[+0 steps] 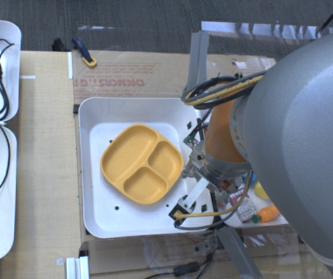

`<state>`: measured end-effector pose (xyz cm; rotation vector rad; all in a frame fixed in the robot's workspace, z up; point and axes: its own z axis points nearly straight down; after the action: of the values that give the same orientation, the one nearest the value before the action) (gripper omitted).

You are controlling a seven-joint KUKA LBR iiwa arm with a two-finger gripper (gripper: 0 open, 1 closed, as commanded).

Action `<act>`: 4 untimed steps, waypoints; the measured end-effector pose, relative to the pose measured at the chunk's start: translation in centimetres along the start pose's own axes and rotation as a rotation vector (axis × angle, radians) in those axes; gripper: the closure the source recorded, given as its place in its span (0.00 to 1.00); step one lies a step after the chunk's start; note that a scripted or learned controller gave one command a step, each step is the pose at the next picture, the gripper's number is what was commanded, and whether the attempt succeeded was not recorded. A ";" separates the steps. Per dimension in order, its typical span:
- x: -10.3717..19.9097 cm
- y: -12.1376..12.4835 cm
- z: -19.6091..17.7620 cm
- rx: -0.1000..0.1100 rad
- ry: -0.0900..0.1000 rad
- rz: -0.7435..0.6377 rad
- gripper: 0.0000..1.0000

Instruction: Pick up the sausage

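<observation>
View: camera view, looking down on the bench at a slant.

Claw: my claw (203,179) hung low just right of centre in the frame, beside the right rim of the middle bin (88,173). I could not tell how far open it was, nor whether it had hold of anything.

Arm: my grey arm (294,138) covered most of the right of the frame, and with it most of the right bin (271,224).

Sausage: I could not tell where the sausage lay. My guess was under my arm, in the right bin.

Middle bin: a yellow divided plate (142,164) lay in it, near my claw but apart from it, with nothing on it.

Lower right: a small orange thing (269,214), a yellow thing (261,189) and a printed packet (246,209) lay crowded together just beside my wrist.

Risk, wrong pick: with the clutter so tight, I judged a close could take the packet or the orange thing instead.

Risk, collision: being so near the rim, I judged a descent could strike the bin wall or nudge the plate.

Risk, empty close: with the target unplaced, I could shut on nothing.
</observation>
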<state>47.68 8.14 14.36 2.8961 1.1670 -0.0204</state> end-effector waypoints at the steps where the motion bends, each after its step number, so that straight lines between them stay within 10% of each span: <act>1: -6.5 12.8 -5.6 0.015 0.015 -0.019 0.00; 2: -6.3 11.9 -4.4 0.015 0.016 -0.120 0.00; 4: -1.3 1.4 -4.7 0.014 0.016 -0.086 0.00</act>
<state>47.69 6.34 19.07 2.8616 1.2980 -0.0074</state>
